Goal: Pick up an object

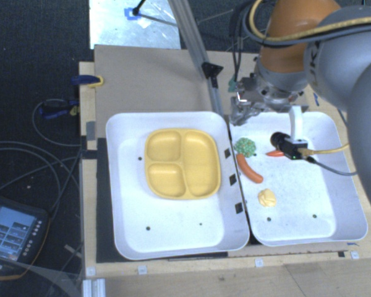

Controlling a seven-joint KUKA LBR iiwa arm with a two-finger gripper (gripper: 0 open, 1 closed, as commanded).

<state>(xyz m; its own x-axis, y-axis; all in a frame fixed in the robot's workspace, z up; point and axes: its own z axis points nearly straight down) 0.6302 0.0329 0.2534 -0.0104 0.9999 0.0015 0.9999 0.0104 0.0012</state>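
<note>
Bench (148, 79) bearing 2 white bins: left bin (123, 228), right bin (321, 215)

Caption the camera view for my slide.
Gripper hangs over the right bin near toy broccoli, orange sausage and yellow lump; a yellow divided plate lies in the left bin.

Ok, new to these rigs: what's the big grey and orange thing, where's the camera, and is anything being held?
That is a robot arm reaching in from the right; the gripper at its end is its grabbing tool. One fixed camera looks down on the bench at a slant. Two shallow white bins sit side by side. The left bin holds a yellow divided plate. The right bin holds a green piece, an orange-red sausage shape, a small yellow lump and a small red piece. The gripper hangs over the right bin's far left corner; the view does not show it holding anything.
</note>
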